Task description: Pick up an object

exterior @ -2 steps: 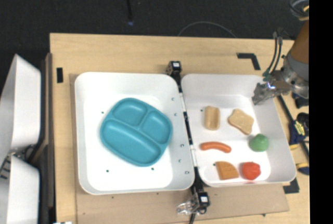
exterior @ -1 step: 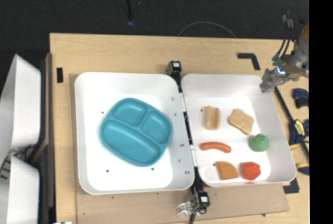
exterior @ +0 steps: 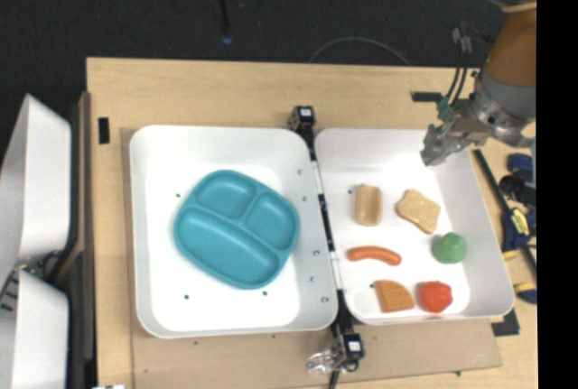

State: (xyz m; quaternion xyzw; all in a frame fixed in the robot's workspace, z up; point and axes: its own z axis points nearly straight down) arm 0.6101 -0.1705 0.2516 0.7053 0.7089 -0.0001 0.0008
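Note:
The right bin [exterior: 388, 152] holds several toy foods: a tan bread roll [exterior: 366, 204], a toast slice [exterior: 419, 210], a green ball [exterior: 449, 247], an orange-red sausage [exterior: 374, 255], an orange wedge [exterior: 393, 295] and a red tomato-like piece [exterior: 435, 296]. My gripper [exterior: 440, 146] hangs over the bin's far right corner, above and to the right of the toast slice. Nothing shows between its fingers.
The left bin [exterior: 153, 162] carries a blue divided plate [exterior: 237, 226]. A black clamp [exterior: 302, 117] sits at the far end of the seam between the bins, and another fitting [exterior: 336, 356] at the near end. Tools [exterior: 519, 198] lie on the bench to the right.

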